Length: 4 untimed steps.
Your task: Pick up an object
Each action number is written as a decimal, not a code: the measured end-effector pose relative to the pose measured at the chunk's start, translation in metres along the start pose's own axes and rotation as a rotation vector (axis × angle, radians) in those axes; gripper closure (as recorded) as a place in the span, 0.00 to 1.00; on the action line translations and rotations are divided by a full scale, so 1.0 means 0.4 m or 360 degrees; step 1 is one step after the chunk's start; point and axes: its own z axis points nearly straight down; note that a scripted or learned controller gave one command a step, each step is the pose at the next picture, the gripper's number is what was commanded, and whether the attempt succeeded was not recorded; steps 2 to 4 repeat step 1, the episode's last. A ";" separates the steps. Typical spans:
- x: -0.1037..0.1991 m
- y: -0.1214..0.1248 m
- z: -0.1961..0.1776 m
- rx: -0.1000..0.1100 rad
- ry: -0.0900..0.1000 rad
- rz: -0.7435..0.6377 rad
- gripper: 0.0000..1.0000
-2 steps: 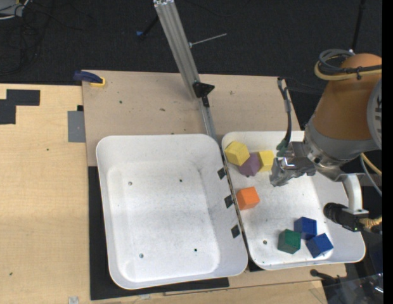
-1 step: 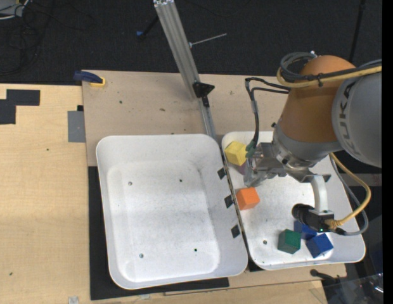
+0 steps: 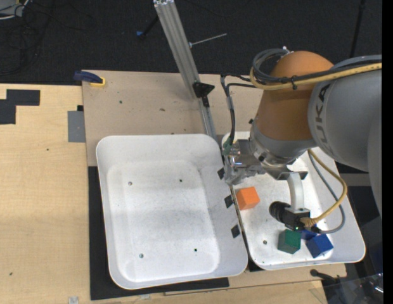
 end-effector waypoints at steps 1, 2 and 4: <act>0.116 0.012 -0.001 0.0000 -0.0001 0.0001 1.00; 0.116 0.012 -0.001 0.0000 -0.0001 0.0001 1.00; 0.116 0.012 -0.001 0.0000 -0.0001 0.0001 1.00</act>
